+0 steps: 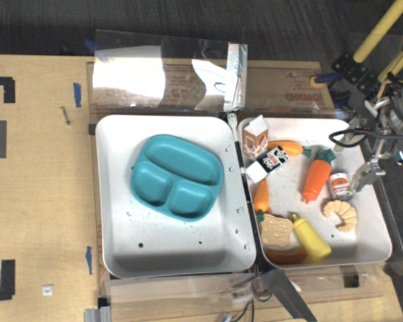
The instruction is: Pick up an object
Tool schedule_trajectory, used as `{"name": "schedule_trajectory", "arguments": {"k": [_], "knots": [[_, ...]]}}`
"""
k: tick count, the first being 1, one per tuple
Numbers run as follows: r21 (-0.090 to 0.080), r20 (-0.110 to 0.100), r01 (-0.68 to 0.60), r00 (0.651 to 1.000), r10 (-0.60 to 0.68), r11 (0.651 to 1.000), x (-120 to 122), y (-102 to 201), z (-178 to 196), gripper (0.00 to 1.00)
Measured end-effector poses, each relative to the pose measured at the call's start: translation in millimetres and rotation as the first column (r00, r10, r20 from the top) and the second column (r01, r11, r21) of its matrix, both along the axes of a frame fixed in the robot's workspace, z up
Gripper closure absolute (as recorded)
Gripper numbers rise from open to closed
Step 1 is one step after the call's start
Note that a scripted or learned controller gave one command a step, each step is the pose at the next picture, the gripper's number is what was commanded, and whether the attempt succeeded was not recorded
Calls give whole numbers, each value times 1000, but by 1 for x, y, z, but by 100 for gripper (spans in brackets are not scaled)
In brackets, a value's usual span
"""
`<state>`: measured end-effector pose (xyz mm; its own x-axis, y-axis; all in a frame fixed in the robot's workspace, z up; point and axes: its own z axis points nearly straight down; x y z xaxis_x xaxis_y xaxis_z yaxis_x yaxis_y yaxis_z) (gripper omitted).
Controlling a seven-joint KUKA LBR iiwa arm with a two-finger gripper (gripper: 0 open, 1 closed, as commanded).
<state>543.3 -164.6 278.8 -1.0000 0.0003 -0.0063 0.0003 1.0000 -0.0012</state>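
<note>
The right bin [373, 243] holds several toy foods. An orange carrot [315, 178] lies in its middle, with a small red and white can [339, 185] and a croissant [341, 212] to its right. A yellow bottle [311, 237] and a bread slice [276, 229] lie near the front. A small brown and white carton [255, 136] and a black and white carton [268, 161] sit at the back left. My gripper [365, 175] hangs over the bin's right edge, just right of the can, with nothing visibly held.
The left bin [114, 233] carries a teal divided plate [176, 176]. An orange piece [261, 196] lies by the wall between the bins. A clear plastic sheet [168, 79] stands behind the bins. Black cables [349, 137] loop near the arm.
</note>
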Motion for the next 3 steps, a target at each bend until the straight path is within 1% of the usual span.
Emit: {"name": "schedule_trajectory", "arguments": {"k": [1,2,3], "knots": [[2,-7,-126,992,126,992,-62,-44,-122,0],[-4,3,-244,970,244,970,-22,-47,-190,0],[-2,8,-118,993,118,993,10,-8,-190,0]]}}
